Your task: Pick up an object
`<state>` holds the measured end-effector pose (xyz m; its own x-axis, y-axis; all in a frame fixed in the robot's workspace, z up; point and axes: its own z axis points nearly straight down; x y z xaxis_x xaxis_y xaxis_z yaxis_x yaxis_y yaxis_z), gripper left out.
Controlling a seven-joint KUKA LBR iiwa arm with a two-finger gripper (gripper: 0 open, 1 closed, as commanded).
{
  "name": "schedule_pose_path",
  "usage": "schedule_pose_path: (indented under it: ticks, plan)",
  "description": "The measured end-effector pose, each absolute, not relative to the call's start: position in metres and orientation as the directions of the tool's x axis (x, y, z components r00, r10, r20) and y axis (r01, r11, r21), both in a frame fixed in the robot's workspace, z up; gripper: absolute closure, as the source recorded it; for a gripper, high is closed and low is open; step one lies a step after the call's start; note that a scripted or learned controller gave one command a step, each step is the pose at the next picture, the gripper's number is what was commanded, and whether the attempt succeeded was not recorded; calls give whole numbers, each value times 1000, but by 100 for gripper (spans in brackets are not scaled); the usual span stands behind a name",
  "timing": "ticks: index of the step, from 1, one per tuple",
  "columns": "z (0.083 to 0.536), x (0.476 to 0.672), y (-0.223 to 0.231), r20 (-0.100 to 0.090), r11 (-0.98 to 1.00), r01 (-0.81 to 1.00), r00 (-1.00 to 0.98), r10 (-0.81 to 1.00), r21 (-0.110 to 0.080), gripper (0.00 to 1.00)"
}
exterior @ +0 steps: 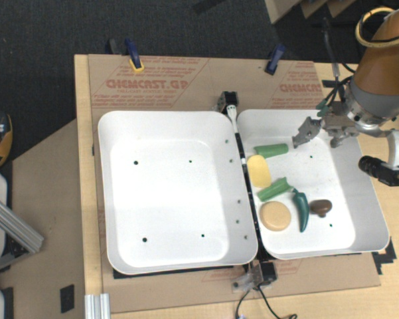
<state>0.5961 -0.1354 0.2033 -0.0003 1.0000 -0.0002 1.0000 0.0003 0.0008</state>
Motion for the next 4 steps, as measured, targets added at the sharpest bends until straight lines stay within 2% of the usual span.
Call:
schedule_pose_path:
  ticks: [1,2,3,4]
  plan:
    - [219,532,-230,-4,-11,1000,11,1000,-3,0]
    - [275,529,-111,3,12,1000,-12,1000,8,0]
    - [228,556,-53,3,7,1000,-7,1000,-5,0]
    - [242,556,-57,0,0,1000,0,1000,1,100]
